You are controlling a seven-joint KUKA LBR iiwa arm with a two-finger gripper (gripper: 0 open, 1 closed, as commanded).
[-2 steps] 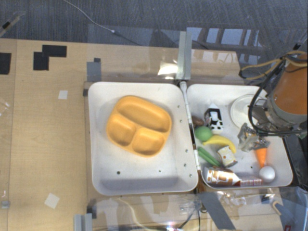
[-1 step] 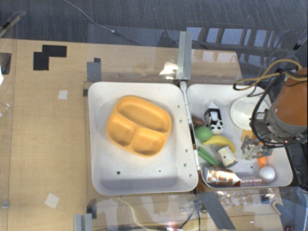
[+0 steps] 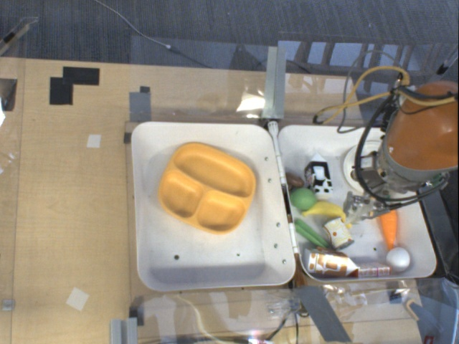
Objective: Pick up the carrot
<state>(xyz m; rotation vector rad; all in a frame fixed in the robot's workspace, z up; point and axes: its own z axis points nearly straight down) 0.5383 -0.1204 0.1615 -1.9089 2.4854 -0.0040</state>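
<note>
Crowding carrot (image 3: pixel 389 227): gripper (image 3: pixel 356 210), egg (image 3: pixel 398 258).

A single fixed camera hangs above the surface (image 3: pixel 64 213) and looks down on it at a slant, from a middling height that takes in both bins whole. The left bin (image 3: pixel 143 249) sits near the frame's centre, the right bin (image 3: pixel 301 138) toward 3 o'clock. Dark carpeted floor (image 3: pixel 215 6) fills the 12 o'clock edge, the far side. The arm (image 3: pixel 423 138) enters from 3 o'clock, close beneath the lens.
</note>
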